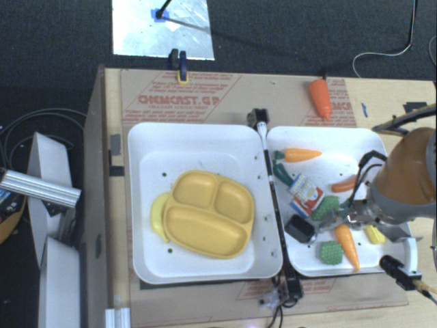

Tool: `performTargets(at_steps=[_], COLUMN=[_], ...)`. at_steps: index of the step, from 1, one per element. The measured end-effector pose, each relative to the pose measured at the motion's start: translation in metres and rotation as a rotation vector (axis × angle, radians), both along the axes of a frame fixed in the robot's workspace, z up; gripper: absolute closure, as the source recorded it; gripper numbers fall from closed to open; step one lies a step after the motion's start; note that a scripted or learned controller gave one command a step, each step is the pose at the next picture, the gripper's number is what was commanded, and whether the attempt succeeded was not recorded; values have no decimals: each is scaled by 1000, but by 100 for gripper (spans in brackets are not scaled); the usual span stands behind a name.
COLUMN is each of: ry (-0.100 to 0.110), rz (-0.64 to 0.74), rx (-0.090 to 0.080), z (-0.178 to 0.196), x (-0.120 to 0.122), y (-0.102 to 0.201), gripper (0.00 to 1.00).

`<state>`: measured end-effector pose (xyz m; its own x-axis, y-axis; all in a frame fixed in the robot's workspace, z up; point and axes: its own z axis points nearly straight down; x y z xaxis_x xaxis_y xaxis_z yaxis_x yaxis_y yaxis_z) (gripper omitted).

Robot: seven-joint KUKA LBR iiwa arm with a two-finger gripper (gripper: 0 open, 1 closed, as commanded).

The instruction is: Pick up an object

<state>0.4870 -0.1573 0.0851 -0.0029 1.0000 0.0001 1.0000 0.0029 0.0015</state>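
Orange carrot (347,246) lies just below the end effector (339,215)

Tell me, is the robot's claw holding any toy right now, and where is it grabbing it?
It cannot be told. The gripper is low in the right bin, among the toys, but its tips are too blurred to judge.

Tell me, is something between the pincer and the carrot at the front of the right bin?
Nothing visible. The pincer sits low in the right bin, just above the carrot, with a green block beside it.
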Motion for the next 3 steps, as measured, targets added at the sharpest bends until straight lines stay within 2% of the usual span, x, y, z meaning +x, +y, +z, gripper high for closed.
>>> performTargets(at_steps=[1,2,3], ry=[-4,-3,-1], rz=[1,1,1], rx=[-1,0,1], z=[11,110,130], x=[1,1,68], y=[-1,55,143], gripper=[100,100,100])
